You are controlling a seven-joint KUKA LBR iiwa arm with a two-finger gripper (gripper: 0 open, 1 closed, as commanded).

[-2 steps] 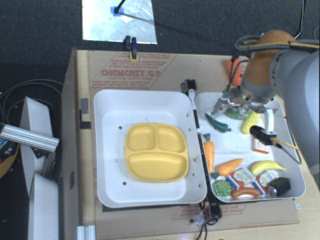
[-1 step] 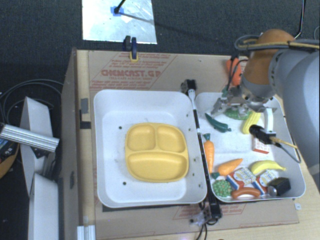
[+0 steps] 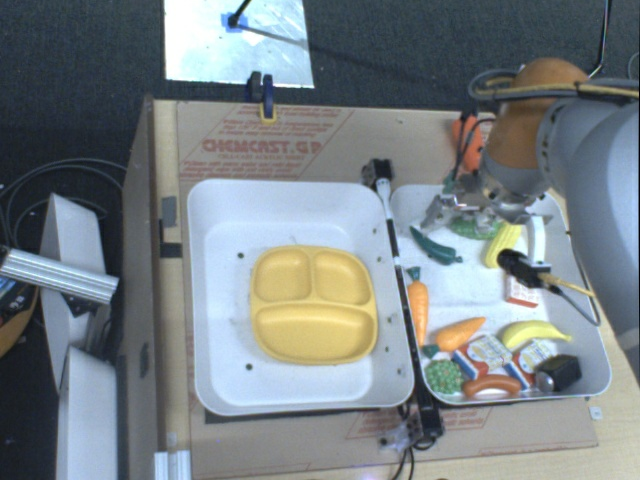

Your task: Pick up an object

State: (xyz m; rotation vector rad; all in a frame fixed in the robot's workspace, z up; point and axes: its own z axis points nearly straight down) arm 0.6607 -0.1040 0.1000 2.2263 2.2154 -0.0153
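My arm [image 3: 600, 158]: grey rounded casing, orange band [image 3: 525, 128] above wrist, metallic gripper [image 3: 462, 208], possibly black cabling.

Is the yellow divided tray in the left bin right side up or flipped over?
Right side up. The yellow tray lies flat in the left bin, its three compartments facing up with raised dividers between them, and nothing sits in them.

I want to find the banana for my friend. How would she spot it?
Look in the right bin, the one full of toy food. Go to its near right corner: the banana lies there, above a black block. It is the small curved yellow thing; the corn is yellow too, but straight and farther back.
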